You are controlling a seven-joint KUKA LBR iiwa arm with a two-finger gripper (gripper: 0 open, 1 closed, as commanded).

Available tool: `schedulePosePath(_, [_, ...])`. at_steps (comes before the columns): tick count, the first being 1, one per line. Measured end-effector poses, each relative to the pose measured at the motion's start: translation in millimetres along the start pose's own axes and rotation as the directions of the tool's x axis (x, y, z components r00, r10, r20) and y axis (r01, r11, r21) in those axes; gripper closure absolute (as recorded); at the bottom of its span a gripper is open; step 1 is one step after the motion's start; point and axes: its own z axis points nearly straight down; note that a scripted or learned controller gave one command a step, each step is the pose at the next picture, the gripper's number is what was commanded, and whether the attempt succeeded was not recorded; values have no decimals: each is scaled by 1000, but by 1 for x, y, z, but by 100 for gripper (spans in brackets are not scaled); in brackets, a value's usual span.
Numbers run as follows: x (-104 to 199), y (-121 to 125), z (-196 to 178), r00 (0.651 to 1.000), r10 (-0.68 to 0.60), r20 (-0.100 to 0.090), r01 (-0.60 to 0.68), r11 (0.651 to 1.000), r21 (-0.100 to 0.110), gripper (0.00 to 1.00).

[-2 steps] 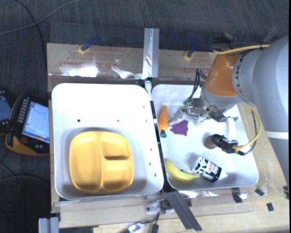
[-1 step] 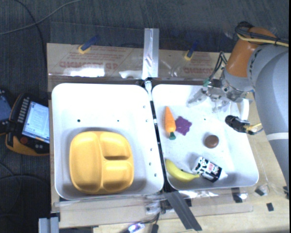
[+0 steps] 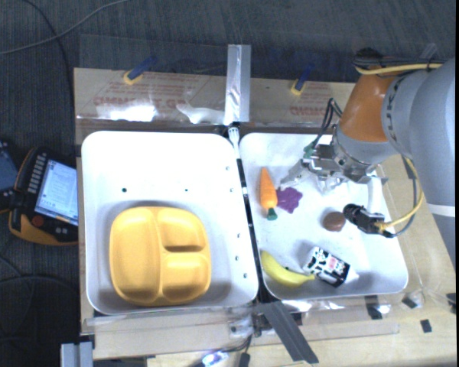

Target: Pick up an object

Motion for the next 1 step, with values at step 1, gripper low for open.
schedulePosePath(1, [79,0,-67,982,-186,1,186,982,-1,0])
